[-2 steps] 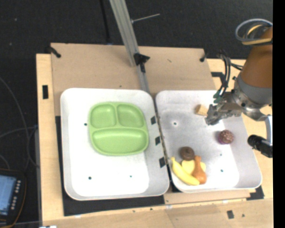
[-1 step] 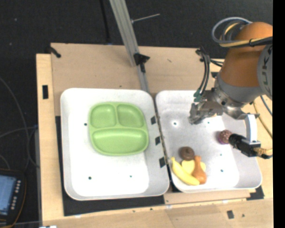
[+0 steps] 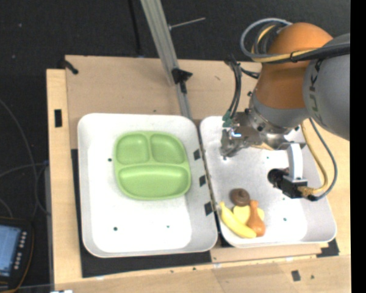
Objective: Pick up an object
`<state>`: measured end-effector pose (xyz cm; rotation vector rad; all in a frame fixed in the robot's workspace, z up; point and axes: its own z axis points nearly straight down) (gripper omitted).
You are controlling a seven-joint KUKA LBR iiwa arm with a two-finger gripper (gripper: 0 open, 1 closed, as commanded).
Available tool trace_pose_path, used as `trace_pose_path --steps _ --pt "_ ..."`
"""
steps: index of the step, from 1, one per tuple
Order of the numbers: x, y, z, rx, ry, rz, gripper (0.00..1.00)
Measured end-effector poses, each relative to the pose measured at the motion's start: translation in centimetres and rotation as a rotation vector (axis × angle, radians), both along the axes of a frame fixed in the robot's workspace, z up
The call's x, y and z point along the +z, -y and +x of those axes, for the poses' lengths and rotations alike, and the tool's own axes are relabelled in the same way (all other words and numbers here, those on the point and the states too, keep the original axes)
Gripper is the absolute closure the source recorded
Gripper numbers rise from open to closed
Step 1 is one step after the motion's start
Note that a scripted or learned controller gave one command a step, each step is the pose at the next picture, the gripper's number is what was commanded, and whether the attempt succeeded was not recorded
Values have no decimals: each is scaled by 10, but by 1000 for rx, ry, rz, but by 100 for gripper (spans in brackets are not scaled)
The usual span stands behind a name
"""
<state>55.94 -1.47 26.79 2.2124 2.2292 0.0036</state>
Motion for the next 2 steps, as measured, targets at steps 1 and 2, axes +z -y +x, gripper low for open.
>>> trace_pose_path --steps 1,2 --pt "-14 -44 19 -2 -2 -1 100" --pt "-26 -89 38 -1 -2 -1 100"
